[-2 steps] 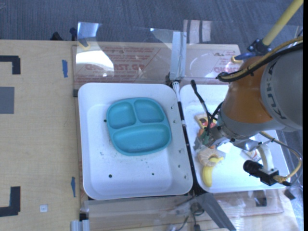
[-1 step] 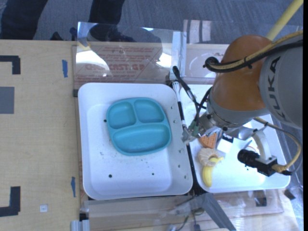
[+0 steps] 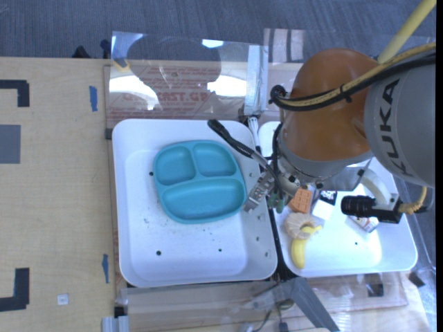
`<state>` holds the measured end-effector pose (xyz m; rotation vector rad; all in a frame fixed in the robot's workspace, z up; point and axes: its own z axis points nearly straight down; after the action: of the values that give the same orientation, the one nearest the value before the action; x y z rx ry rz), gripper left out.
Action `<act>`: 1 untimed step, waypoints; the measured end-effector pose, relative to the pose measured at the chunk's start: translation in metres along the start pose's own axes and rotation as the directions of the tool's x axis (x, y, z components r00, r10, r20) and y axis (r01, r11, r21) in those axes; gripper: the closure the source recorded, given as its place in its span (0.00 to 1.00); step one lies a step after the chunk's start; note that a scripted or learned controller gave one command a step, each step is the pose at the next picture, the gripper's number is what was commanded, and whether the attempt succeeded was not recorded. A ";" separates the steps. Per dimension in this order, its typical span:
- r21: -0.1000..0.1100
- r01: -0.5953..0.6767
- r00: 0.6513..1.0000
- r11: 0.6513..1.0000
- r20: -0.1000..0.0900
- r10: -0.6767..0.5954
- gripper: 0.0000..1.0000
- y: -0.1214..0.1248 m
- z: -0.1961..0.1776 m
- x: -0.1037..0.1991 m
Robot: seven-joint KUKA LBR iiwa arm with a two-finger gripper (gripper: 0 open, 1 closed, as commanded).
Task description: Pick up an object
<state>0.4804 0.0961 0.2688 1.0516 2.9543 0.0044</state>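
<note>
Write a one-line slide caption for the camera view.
KUKA arm reaches over two white bins: a blue divided plate in the left, a banana and orange block in the right.

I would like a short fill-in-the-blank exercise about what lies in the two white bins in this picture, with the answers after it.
1. The divided plate in the left bin is ____ in colour.
2. The plate has ____ compartments.
3. The banana lies in the ____ bin.
4. Just above the banana sits a small block coloured ____.

Missing words: blue; three; right; orange
</note>
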 end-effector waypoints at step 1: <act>-0.002 0.427 0.904 0.904 0.002 -0.427 1.00 0.022 -0.023 0.017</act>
<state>0.4806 0.1240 0.2914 0.3788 3.1104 0.0050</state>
